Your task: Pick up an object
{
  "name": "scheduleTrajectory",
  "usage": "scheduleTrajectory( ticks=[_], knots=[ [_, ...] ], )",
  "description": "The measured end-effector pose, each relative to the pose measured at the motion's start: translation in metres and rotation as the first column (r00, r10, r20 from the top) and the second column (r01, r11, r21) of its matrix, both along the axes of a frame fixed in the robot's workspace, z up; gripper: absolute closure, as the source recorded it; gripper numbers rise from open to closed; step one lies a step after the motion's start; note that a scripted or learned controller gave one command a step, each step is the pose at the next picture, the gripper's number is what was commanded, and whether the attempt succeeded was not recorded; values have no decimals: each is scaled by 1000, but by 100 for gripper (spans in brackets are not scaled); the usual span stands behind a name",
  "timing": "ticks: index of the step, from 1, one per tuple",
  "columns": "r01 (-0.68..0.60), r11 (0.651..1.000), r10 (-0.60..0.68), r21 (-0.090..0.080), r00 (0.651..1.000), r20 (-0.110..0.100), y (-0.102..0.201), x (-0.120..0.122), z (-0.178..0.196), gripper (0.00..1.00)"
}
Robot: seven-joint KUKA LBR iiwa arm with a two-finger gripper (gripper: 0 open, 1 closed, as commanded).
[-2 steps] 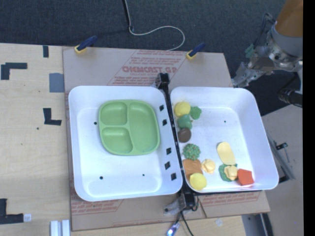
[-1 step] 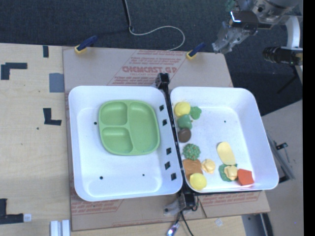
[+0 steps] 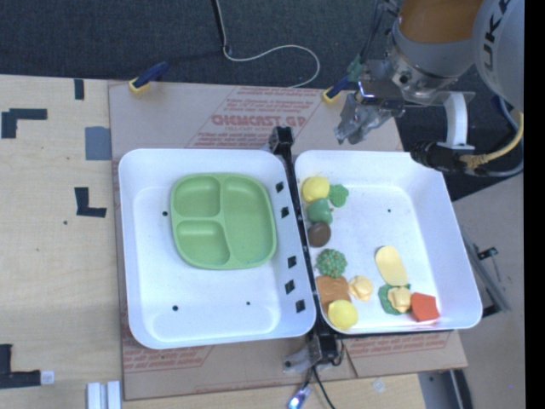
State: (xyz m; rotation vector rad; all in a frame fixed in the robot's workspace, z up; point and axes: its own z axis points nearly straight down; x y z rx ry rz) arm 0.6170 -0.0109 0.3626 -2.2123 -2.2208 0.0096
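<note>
Cardboard sheet (image 3: 255,118) under white bins (image 3: 145,228), dark carpet (image 3: 102,15) behind.

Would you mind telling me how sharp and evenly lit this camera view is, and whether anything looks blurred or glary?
Camera view: light is even and soft, with faint shadows under the green tray and the toy food; the white bins are bright but keep their detail; the gripper is slightly soft, while the food along the divider stays crisp enough to tell apart.

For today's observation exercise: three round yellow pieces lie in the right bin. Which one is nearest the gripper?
The yellow ball at the bin's far left corner, beside the green broccoli piece, lies nearest the gripper; the others sit toward the near edge.
</note>
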Motion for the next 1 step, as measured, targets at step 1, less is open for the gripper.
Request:
scheduleTrajectory(
  ticks=[1],
  knots=[
    [2,1000,-2,1,1000,3,9,-96,-5,100]
  ],
)
